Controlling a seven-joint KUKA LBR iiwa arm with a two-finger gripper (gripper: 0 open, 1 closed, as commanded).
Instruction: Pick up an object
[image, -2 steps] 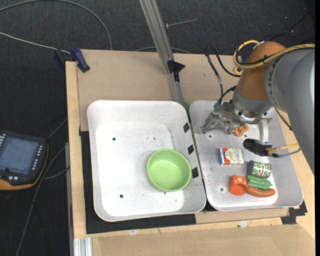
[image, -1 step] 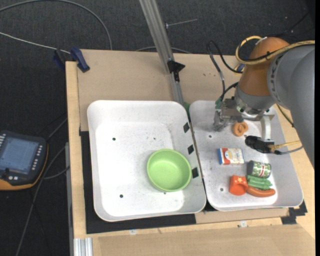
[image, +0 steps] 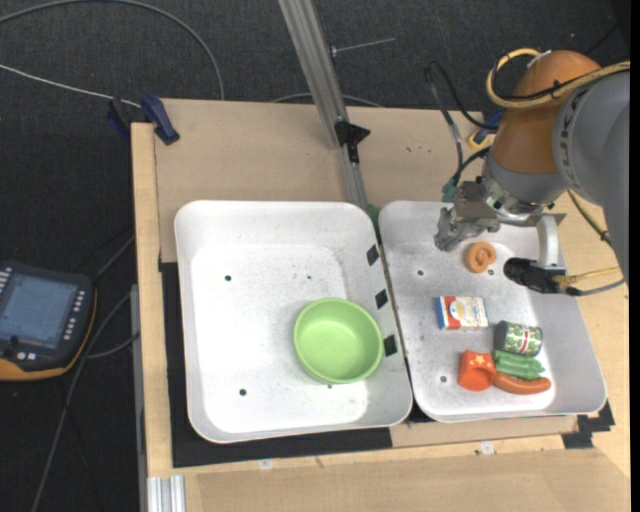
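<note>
In the right bin (image: 420, 380), red-green object (image: 520, 382) lying left-right, jaws (image: 452, 237) above.

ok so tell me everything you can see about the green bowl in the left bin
The green bowl is a round, light lime green dish, plain and smooth, plastic by the look of it. It sits upright with its opening facing up and nothing visible inside. It rests on the floor of the left bin, near that bin's right wall and toward the front. Nothing else touches it; the gripper is over the right bin.
</note>
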